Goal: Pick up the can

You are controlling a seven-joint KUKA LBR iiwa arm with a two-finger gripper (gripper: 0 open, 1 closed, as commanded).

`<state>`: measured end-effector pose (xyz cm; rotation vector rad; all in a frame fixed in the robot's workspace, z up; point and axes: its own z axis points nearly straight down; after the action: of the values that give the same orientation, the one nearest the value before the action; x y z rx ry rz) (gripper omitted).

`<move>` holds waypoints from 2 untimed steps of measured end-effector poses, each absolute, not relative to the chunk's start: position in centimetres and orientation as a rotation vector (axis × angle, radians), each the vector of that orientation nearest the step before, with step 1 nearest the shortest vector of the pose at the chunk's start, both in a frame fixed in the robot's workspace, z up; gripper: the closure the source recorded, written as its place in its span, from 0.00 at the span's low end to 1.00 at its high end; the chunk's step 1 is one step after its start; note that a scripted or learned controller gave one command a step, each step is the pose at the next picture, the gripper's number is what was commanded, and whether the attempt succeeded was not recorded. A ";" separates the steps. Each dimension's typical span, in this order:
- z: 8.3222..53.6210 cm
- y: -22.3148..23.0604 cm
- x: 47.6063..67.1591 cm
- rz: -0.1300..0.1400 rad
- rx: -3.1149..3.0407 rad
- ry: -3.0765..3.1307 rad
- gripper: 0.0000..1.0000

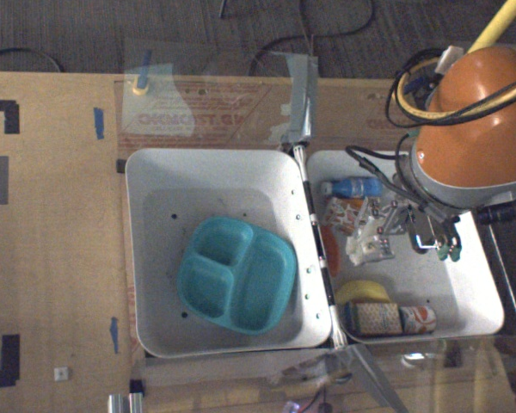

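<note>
You are looking down at a slant on a tan bench (52, 256) bearing two shallow white bins side by side. The left bin (155, 179) holds a teal divided plate (237, 273), lying flat just left of the seam where the bins meet. The right bin (473, 304) is cluttered. The can (393, 318), patterned with a red and white end, lies on its side against this bin's near wall, touching a yellow item (363, 292) just behind it. Farther back from the can, near the bin's far wall, lies a blue and white bottle (354, 187), and between bottle and can sit a printed orange and white packet (344, 214) and a crumpled whitish wrapper (367, 243). A thin red object (329, 257) runs along the seam side, left of the can. The grey arm (469, 127) with its orange band looms over the bin's far right part, and its gripper (413, 226) hangs behind the can, well apart from it, just right of the wrapper; you cannot tell from this angle how wide it stands or whether it has anything
</note>
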<state>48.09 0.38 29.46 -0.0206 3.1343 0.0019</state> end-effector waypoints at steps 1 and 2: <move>24.3 -3.0 48.4 0.001 0.109 3.136 1.00; 26.0 -1.1 48.6 0.001 -0.610 3.073 1.00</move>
<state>48.63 -1.10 26.01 -0.6103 3.0732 0.0009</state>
